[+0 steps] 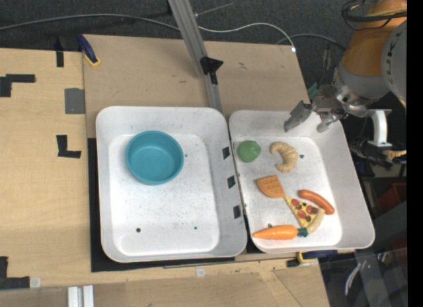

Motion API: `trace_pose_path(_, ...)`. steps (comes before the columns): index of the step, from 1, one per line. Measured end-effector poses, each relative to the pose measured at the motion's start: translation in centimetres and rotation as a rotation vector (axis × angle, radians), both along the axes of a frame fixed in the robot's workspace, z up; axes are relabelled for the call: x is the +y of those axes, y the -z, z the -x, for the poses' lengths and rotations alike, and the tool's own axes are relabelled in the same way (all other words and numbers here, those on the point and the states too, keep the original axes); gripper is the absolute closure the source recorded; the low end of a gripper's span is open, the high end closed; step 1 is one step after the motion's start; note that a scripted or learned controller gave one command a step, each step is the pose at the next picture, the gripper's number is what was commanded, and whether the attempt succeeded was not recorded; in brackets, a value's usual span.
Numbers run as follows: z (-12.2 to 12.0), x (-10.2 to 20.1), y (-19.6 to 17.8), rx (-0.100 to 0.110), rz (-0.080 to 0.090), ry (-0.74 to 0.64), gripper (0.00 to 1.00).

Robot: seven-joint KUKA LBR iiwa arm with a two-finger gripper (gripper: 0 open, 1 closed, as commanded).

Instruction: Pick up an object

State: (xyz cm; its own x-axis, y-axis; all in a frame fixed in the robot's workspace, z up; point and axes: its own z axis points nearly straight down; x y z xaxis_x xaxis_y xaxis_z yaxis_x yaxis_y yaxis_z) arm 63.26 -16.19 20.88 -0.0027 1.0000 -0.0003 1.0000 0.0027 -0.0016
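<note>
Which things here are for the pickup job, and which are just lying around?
For the job: gripper, open; croissant; green ball; hot dog; pizza slice; carrot; orange wedge.
Lying about: blue bowl in the left bin; blue clip; cable.

A green round piece (248,151) and a curved tan croissant (285,156) are seen at the back of the right bin (350,167). An orange wedge (269,185), pizza slice (304,212), red sausage (316,201) and carrot (275,233) are laid nearer the front.
</note>
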Motion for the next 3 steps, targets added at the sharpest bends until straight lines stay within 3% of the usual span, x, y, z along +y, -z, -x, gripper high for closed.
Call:
trace_pose_path(1,0.0,0.0,0.0,0.0,0.001,0.0,0.0)
trace_pose_path(3,1.1,0.3,11.6,0.006,0.0,0.001,0.0)
